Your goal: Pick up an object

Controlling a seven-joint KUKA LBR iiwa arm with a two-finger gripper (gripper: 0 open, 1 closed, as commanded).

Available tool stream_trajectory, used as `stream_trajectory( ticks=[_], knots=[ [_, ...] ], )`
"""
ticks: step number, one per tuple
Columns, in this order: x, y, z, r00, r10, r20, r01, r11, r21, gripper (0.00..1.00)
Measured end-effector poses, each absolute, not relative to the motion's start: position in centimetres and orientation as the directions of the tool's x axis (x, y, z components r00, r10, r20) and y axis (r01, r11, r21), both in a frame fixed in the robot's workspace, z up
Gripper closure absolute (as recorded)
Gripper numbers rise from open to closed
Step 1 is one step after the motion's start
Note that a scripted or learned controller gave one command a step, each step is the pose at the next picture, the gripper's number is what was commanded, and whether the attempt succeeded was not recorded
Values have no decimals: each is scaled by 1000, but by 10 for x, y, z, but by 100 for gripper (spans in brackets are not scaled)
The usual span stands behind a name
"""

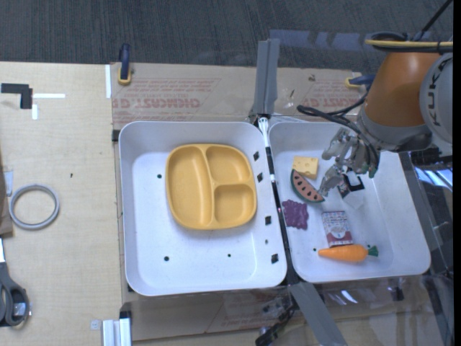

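My gripper point(337, 173) hangs over the right bin point(403, 215), its fingers spread apart with nothing between them. It is just right of a yellow cheese wedge point(305, 166) and a watermelon slice point(307, 187). Lower in the same bin lie a purple grape cluster point(294, 213), a small red and white packet point(336, 228) and an orange carrot point(346, 253). The arm's orange band point(403, 85) fills the upper right.
The left bin point(144, 215) holds a yellow divided plate point(211, 186). On the wooden bench to the left lie a grey tape ring point(32, 206) and scissors point(11, 301). A grey divider post point(266, 78) stands between the bins at the back.
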State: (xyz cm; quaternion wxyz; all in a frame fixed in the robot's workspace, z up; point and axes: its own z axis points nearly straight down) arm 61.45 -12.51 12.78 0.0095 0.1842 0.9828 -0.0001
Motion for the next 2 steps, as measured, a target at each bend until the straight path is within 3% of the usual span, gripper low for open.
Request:
stream_trajectory(
  ticks=[1,2],
  knots=[
    [615,-125,135,-933,360,-18,361,933,2,100],
    [615,-125,135,-933,361,-18,361,933,2,0]
  ],
)
